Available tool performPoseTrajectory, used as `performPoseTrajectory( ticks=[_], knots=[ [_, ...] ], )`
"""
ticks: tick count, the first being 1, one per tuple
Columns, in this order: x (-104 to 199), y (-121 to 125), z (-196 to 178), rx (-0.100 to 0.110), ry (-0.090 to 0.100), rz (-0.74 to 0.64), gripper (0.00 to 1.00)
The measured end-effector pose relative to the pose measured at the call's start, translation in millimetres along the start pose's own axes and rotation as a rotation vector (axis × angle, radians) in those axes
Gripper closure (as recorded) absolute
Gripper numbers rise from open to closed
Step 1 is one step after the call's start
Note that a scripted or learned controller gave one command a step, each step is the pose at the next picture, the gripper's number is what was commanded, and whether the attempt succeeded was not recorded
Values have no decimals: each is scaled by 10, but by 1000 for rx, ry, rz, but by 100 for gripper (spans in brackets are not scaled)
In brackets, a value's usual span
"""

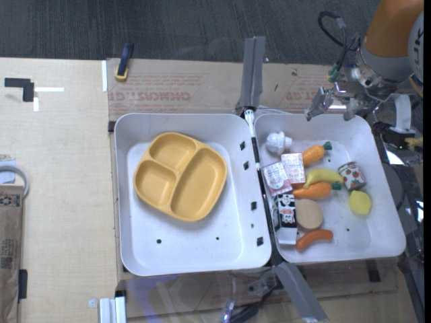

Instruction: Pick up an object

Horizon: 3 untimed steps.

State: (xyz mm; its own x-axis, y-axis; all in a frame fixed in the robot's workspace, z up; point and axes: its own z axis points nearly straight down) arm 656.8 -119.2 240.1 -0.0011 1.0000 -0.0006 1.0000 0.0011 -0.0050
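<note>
My gripper (333, 106) hangs over the back edge of the right bin (387, 241), its two fingers spread open with nothing between them. Below it in that bin lie several toy foods: a white lump (276, 140), a small carrot (313, 155), a banana (322, 176), a longer carrot (313, 191), a small can (351, 175), a lemon (360, 202), a tan round disc (309, 214), a sausage (314, 239), a black-and-white carton (287, 215) and pink packets (283, 170). All of them rest on the bin floor, apart from the gripper.
The left bin (135, 247) holds a yellow divided plate (180, 175). A grey post (253, 73) stands behind the divider between the bins. Cables (340, 36) trail off the wrist at the upper right. A blue-and-yellow clamp (123, 61) lies on the cardboard behind the left bin.
</note>
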Motion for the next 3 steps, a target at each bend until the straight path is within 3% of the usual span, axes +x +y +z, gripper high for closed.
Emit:
performPoseTrajectory(
  ticks=[1,2,3],
  knots=[
    [-195,19,1159,-1,1,-1,0],
    [-484,-240,1498,-3,0,-55,0],
    [-892,-523,1488,-7,9,-262,0]
  ],
)
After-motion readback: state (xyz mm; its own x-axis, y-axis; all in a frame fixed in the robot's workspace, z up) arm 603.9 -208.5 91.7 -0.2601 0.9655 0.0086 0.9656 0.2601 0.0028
